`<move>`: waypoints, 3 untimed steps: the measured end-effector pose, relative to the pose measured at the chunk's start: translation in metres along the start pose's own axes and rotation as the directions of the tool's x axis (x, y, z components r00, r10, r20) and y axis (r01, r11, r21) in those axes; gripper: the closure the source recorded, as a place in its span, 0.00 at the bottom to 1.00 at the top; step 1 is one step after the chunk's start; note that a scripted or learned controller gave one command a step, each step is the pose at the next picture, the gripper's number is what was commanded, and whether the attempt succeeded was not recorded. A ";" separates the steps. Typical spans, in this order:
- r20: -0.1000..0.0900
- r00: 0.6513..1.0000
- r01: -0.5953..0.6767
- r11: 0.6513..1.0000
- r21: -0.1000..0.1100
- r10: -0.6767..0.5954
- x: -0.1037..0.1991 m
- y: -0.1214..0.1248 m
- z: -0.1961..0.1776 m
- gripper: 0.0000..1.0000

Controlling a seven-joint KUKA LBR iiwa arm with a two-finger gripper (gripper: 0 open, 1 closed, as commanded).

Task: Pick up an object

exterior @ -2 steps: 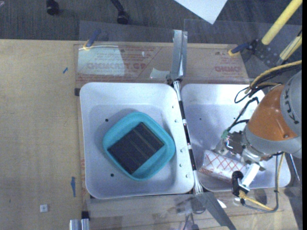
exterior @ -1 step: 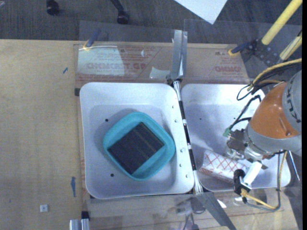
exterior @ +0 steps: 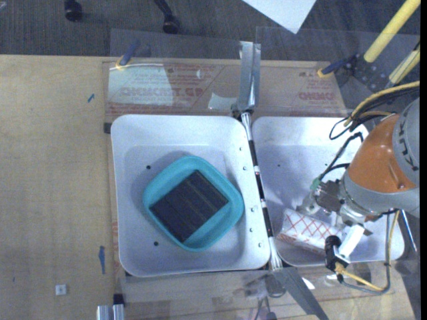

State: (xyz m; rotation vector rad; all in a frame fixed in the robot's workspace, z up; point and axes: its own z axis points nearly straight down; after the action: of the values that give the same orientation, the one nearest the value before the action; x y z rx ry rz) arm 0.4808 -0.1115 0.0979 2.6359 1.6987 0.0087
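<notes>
I hold the pincer (exterior: 319, 213) low in the right bin (exterior: 287, 139); whether it is spread or pinching I cannot tell. The red-checked white packet (exterior: 303, 231) lies just beneath it, so I should descend squarely before closing.

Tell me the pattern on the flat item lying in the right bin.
The flat item is white with a red crisscross lattice, seen in the camera view.

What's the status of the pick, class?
Pincer low in right bin, over red-checked packet; grasp unconfirmed. Teal dish in left bin, untouched. No obstruction seen.
</notes>
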 end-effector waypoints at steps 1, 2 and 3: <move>0.002 0.997 0.081 0.997 0.008 -0.081 -0.043 0.019 -0.034 0.00; 0.000 0.951 0.308 0.951 0.003 -0.308 -0.023 0.011 0.010 0.00; -0.001 0.953 0.303 0.953 -0.002 -0.303 -0.024 0.012 0.000 1.00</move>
State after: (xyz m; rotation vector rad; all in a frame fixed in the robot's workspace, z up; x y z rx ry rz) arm 0.4818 -0.1386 0.0981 2.3432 2.0817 0.0097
